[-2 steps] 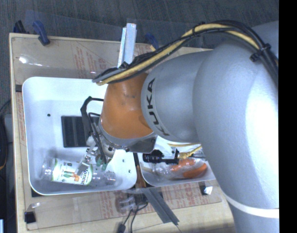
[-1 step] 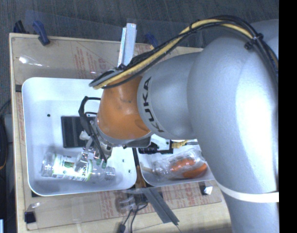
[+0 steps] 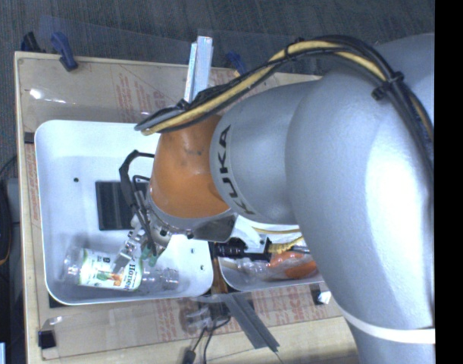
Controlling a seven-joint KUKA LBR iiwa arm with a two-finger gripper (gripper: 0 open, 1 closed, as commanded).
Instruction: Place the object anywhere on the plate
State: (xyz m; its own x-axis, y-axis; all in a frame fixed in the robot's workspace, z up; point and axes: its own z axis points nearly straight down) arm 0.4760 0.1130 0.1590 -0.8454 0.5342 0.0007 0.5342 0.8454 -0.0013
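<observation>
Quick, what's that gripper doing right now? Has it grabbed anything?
Gripper: cannot be told; it sits low in the left bin, right above the bottle.

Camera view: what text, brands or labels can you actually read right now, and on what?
"UKA", the visible part of the maker's name, on the grey arm.
"Horiz…" on the label of the clear plastic bottle in the left bin; its smaller print is too blurred.
Red print on the bench sheet: unreadable.
</observation>
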